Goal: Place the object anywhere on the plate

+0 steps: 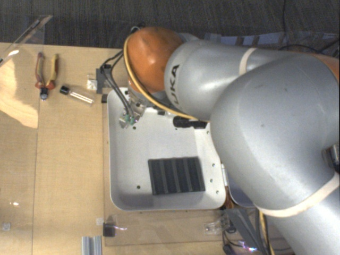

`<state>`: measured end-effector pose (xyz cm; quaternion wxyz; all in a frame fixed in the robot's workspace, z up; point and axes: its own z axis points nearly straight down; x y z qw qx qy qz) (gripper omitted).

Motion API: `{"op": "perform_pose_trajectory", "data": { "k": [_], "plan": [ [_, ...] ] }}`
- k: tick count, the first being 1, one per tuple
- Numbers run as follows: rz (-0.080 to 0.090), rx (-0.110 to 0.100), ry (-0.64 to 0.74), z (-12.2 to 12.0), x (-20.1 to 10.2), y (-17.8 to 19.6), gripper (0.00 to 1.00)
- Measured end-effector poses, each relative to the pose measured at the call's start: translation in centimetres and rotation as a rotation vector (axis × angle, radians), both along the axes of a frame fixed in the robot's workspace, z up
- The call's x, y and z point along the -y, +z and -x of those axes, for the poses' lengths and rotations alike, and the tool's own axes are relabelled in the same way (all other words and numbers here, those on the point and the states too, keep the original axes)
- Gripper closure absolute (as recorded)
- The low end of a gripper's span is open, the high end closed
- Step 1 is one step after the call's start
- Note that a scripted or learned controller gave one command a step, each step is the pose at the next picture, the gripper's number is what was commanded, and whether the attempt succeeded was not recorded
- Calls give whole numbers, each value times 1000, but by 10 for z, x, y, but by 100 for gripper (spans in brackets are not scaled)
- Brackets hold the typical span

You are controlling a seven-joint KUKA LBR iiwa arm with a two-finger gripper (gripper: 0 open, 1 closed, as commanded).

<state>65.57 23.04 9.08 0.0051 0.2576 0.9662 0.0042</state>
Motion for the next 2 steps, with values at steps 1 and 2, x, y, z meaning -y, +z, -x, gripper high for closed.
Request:
{"op": "perform_pose_trajectory", "data": {
  "k": [1,2],
  "plan": [
    [4,-1,364,86,-5,53,100],
    [10,5,969,-5,1,127,100]
  ]
}}
